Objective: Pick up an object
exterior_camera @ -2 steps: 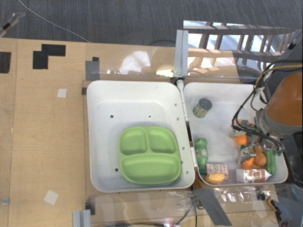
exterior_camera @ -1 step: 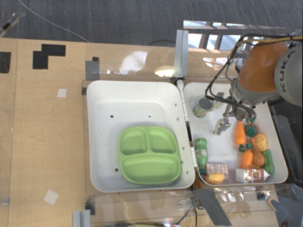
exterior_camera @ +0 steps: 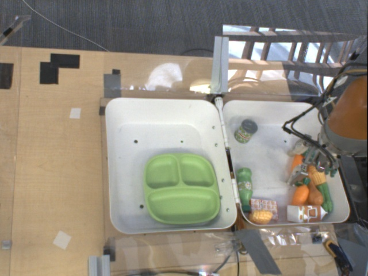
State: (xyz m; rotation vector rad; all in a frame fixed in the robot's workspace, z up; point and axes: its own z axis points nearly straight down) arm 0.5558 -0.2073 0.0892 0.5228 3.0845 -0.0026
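green divided plate (exterior_camera: 182, 188) in left bin (exterior_camera: 123, 137); wooden bench (exterior_camera: 52, 171); grey carpet (exterior_camera: 115, 10) beyond.

No legible text or labels.

green divided plate (exterior_camera: 182, 188), white bins (exterior_camera: 132, 119), green bottle (exterior_camera: 244, 186), orange carrot (exterior_camera: 301, 195), yellow corn (exterior_camera: 317, 176), grey-lidded can (exterior_camera: 246, 131)
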